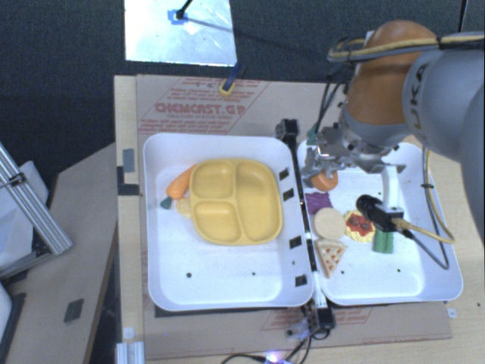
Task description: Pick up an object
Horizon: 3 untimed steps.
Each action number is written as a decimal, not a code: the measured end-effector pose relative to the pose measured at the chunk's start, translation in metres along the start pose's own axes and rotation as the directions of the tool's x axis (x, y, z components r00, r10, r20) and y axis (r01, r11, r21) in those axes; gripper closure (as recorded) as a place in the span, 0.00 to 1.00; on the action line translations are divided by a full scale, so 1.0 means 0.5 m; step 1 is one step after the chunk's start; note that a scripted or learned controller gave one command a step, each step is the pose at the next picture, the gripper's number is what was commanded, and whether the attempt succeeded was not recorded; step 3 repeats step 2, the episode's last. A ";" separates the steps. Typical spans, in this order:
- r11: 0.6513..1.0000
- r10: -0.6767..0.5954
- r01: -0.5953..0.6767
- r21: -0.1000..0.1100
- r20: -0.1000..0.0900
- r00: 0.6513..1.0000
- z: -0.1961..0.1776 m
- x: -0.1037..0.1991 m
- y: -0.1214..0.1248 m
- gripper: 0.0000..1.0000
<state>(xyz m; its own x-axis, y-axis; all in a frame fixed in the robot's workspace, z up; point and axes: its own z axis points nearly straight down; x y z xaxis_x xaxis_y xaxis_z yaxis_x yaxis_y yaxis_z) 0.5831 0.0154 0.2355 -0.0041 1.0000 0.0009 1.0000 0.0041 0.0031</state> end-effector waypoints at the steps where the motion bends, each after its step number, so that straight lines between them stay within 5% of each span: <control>1: 1.000 0.003 -0.003 0.004 0.001 1.000 0.043 0.000 0.007 1.00; 3: 1.000 0.003 -0.003 0.003 0.001 1.000 0.041 -0.004 0.005 1.00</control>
